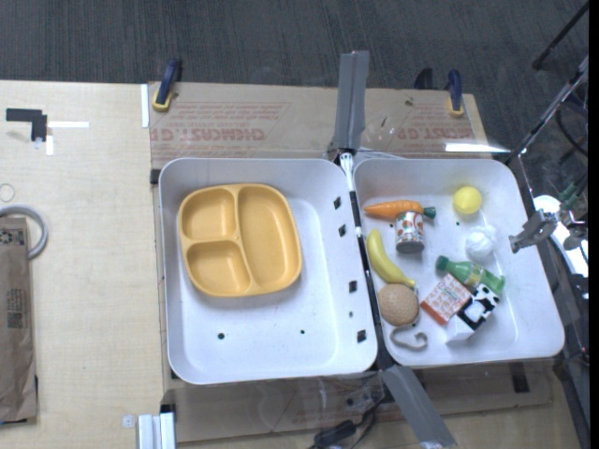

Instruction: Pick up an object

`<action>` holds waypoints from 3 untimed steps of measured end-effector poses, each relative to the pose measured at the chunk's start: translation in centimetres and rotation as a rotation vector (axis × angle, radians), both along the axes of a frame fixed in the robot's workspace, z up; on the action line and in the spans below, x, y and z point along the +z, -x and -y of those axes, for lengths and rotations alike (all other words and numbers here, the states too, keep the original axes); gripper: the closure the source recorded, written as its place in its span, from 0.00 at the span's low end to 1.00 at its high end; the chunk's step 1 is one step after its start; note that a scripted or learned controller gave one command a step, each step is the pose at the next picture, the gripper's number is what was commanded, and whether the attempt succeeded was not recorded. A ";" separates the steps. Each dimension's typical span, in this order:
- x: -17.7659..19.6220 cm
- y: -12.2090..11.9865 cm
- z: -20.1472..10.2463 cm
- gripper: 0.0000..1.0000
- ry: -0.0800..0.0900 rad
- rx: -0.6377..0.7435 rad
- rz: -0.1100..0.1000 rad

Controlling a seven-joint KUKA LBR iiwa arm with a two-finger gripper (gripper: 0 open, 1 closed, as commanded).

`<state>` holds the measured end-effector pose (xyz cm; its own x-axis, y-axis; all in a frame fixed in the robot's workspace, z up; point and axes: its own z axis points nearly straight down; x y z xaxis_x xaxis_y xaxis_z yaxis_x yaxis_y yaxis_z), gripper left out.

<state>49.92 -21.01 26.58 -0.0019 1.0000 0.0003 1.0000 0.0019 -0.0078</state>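
Two shallow white bins sit side by side on my bench: the left bin [187, 344] carries a smooth yellow three-compartment plate [241, 239], the right bin [533, 335] a clutter of small toys. By size, these run from a curved yellow banana [384, 258] and a round tan bun [398, 303] to a tapered orange carrot [393, 210], a green bottle [468, 273], a small printed can [409, 232], a yellow ball [467, 199] and a white ball [479, 244]. My claw [532, 232] hangs at the right bin's right rim, just right of the white ball and apart from every toy; whether my claw is wide or narrow I cannot tell.
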 end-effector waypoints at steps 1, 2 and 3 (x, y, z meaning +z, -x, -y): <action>-15.9 -2.1 -4.1 0.00 -0.002 0.194 0.002; -15.4 -2.0 -3.9 1.00 -0.003 0.188 -0.003; -2.5 -7.8 -9.5 1.00 0.002 0.032 0.002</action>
